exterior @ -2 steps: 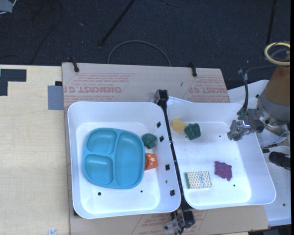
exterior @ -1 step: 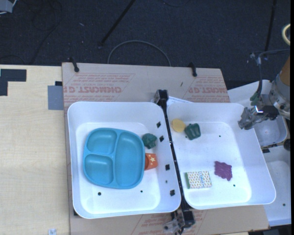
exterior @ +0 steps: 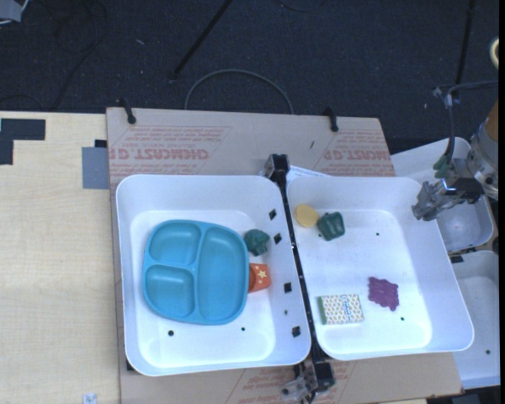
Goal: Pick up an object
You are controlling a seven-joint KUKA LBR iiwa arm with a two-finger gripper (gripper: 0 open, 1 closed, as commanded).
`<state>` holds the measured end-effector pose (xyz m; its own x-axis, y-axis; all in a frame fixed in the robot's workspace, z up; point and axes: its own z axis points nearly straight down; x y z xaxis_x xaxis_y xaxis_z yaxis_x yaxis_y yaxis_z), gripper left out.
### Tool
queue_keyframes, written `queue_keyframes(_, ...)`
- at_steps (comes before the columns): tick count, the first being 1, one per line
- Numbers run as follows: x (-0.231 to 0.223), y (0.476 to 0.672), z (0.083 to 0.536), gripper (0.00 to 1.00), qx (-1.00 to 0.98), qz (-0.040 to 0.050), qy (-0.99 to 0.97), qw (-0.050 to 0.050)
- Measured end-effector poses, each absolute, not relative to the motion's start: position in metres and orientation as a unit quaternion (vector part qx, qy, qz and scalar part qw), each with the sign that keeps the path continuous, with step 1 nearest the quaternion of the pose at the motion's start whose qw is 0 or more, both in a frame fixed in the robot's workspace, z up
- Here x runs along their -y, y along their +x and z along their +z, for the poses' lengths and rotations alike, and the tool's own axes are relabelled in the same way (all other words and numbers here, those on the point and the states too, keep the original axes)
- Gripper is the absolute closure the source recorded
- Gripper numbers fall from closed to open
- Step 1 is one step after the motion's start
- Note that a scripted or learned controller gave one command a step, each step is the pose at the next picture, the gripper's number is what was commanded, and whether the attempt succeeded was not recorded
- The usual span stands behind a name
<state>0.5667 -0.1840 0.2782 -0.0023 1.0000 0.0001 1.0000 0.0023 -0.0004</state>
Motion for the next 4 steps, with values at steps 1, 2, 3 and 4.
queue_keyframes(1,0.124,0.553,0.273,1.00,0.708,0.0007,-0.706,0.002)
queue_keyframes(2,0.069,0.538,0.266,1.00,0.708,0.0010,-0.706,0.002)
queue_keyframes(3,0.009,0.527,0.261,1.00,0.709,0.0012,-0.706,0.002)
queue_keyframes(4,-0.036,0.518,0.260,1.00,0.708,0.0017,-0.706,0.002)
